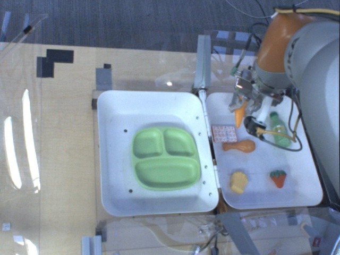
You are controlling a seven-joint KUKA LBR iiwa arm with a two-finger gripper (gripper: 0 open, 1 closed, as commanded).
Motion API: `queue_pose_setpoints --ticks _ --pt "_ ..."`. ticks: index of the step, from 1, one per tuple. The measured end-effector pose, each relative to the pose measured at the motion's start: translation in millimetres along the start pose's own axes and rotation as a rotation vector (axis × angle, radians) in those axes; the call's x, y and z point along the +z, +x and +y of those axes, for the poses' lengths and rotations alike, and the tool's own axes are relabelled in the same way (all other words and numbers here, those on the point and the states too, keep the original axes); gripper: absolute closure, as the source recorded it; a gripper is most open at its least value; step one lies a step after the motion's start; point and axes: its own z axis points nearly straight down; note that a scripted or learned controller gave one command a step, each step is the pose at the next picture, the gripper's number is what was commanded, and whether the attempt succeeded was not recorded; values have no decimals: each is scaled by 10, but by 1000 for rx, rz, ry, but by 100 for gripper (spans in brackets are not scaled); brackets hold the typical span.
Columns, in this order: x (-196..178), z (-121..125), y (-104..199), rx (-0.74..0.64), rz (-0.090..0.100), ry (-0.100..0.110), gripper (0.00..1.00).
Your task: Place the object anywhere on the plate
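We hover the gripper (243,104) in the right bin (308,195), fingers pinching the orange carrot (239,115); lift straight, then swing toward nine o'clock, over the green plate (166,158).

Grey arm (313,62), orange wrist band

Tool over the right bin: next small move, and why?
Probably lift straight up. The tool sits low in the right bin with an orange carrot-like piece at its tip, while the green plate lies in the left bin.
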Motion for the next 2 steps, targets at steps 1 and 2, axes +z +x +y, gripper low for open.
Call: queue_pose_setpoints --ticks 1,2 --pt "-68 -800 589 -77 2 0 100" --pt "1 -1392 888 -144 1 2 100"
